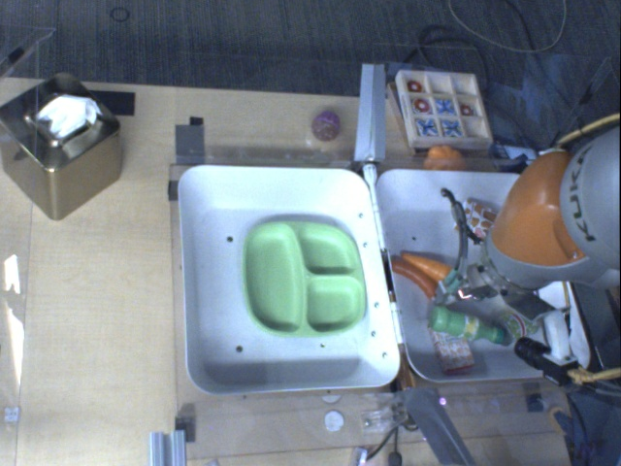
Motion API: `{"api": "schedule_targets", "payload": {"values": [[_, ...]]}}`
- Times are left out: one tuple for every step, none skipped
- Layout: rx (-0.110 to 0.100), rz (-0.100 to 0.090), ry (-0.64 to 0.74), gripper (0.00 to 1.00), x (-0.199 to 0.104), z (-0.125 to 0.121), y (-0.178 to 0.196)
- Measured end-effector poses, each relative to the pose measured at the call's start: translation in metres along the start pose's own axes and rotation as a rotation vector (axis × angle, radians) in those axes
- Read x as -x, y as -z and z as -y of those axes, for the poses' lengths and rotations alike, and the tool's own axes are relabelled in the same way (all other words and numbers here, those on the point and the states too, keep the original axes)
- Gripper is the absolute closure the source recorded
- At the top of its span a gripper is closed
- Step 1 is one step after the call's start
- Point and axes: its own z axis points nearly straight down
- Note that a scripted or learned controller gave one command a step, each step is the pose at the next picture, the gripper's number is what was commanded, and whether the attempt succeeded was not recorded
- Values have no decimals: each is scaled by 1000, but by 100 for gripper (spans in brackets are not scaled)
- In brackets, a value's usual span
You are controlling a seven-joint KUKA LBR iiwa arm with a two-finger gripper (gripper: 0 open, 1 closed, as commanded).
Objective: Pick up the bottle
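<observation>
Green plastic bottle point(470, 325) lying flat in smooth white right bin point(415, 226), pincer point(464, 289) just above, grip unclear.

One bottle point(473, 326) is observed: green, with a pale band near its left end. It is lying on its side, long axis running from 9 o'clock to 4 o'clock. It is located in the right-hand bin point(417, 260), toward that bin's 6 o'clock edge.

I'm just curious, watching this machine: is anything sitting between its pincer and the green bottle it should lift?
Nothing visible. The pincer hangs right above the bottle in the right bin; the orange object lies beside it, not between.
</observation>
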Motion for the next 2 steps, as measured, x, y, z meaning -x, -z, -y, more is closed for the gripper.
{"api": "schedule_targets", "payload": {"values": [[0,1,-303,100,-4,-71,82],[0,1,-303,0,-4,-70,82]]}}
